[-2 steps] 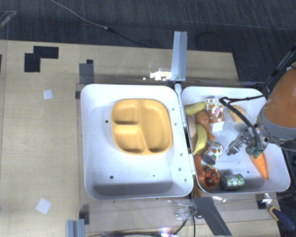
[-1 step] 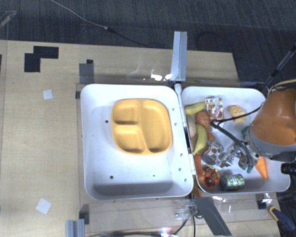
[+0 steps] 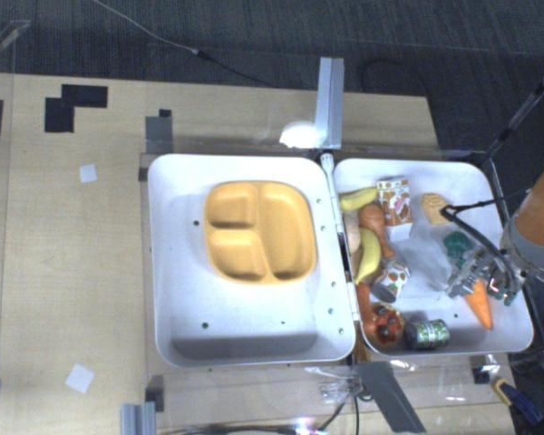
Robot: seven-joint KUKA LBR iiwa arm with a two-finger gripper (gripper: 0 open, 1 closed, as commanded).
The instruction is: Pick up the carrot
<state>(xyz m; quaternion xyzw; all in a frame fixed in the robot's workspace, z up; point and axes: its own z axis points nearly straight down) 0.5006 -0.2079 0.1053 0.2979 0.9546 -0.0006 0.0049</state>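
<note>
One small orange tapered carrot [image 3: 480, 307]

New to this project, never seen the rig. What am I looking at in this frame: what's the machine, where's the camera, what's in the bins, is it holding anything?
One camera, fixed above the bench, looks down at a slant on two shallow white bins side by side. The arm is a grey robot arm with an orange band, reaching in from the right. Its gripper, the grasping part, is down in the right bin, right at the top of the carrot, the thing it should pick up. I can't tell from here whether it has the carrot.

The left bin holds a yellow divided plate. The right bin also holds two bananas, a green can, small cartons and other toy food, crowded on its left side.
</note>
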